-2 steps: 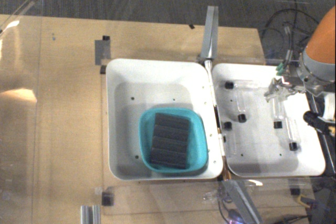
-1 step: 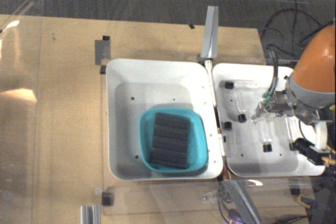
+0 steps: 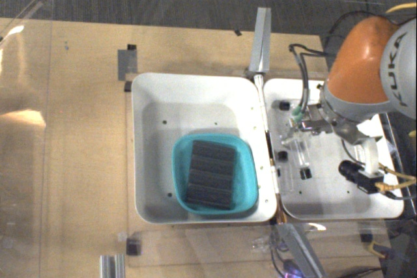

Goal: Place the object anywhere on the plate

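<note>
Gripper (image 3: 296, 140) details were hard to read: pale, partly see-through parts hung below the wrist over the right bin (image 3: 339, 205), and whether they were spread or closed could not be told. Nothing could be seen caught in them.

A dark grey ribbed block (image 3: 210, 174), the object of the task, lay on the teal plate (image 3: 245, 172) in the left bin (image 3: 150, 140), its ridges running across it, tilted slightly from the plate's edges. The plate sat in the near half of that bin, close to the wall shared with the right bin.

On the white floor of the right bin, several small black pieces (image 3: 282, 155) sat near the left wall, just beside the gripper parts. A black fitting (image 3: 357, 174) with a yellowish cable hung over the bin's near right part. Dark cables (image 3: 301, 75) looped from the wrist over the far edge. A grey metal bar (image 3: 260, 41) stood at the far end of the divide between the bins, and a small dark bracket (image 3: 128, 63) sat on the wooden bench (image 3: 65, 172) beyond the left bin's far corner.

White letters reading "KU" (image 3: 409, 75) showed on the arm's grey casing.

The arm (image 3: 365, 68) reached in from the right, its orange band bulging above the right bin, the wrist turned down toward that bin's left side, well apart from the plate.
</note>
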Tool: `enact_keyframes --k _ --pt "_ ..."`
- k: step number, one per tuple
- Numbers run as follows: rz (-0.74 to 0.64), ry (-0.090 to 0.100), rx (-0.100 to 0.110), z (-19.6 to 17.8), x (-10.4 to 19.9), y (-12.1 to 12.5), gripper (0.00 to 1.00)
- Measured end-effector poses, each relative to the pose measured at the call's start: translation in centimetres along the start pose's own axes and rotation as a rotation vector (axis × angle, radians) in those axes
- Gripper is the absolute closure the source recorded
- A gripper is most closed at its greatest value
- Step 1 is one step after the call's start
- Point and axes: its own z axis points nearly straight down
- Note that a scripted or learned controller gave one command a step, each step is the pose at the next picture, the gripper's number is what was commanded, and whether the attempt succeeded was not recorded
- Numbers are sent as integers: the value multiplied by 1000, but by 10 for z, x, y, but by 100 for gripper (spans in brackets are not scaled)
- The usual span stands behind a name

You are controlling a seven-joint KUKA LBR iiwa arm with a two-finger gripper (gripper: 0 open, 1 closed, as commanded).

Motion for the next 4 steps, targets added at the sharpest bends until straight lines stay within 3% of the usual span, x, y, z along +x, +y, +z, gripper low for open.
enact_keyframes --k 1,2,3,4 --pt "-51 0 -3 -2 54 32 100" --pt "-66 0 -6 -123 111 55 100" --pt "-215 -2 -4 -123 -6 -9 100" --pt "-360 1 0 -25 78 6 100"
